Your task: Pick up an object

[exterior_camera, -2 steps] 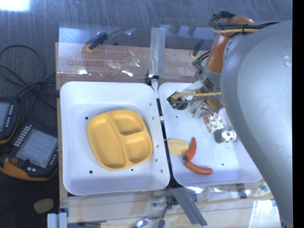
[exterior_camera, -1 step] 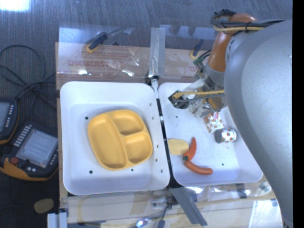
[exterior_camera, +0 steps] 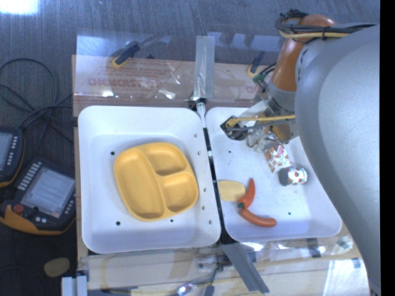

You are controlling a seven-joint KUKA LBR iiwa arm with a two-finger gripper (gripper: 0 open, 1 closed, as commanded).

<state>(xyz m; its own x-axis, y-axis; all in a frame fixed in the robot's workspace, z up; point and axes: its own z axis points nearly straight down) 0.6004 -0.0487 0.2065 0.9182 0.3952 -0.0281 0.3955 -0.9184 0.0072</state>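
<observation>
Lying loose in the right bin [exterior_camera: 321,224], near its middle: a small red-and-white patterned piece [exterior_camera: 279,158], and touching its lower right a grey-and-white round thing with red marks [exterior_camera: 292,176]. Down toward the near edge, two orange-red sausage shapes, one curved and upright [exterior_camera: 249,193], one flat below it [exterior_camera: 258,219], ends touching. Just left of the curved one, a pale yellow disc [exterior_camera: 229,190] against the bin's left wall. Hovering over the far left part of this bin, just above the patterned piece: the gripper [exterior_camera: 250,128] (open or closed, impossible to tell at this angle), nothing visibly caught in it. Reaching in from the right, the grey arm [exterior_camera: 339,116] with its orange band [exterior_camera: 285,66]. Sitting in the left bin [exterior_camera: 92,227], well apart: a yellow divided plate [exterior_camera: 154,180].
</observation>
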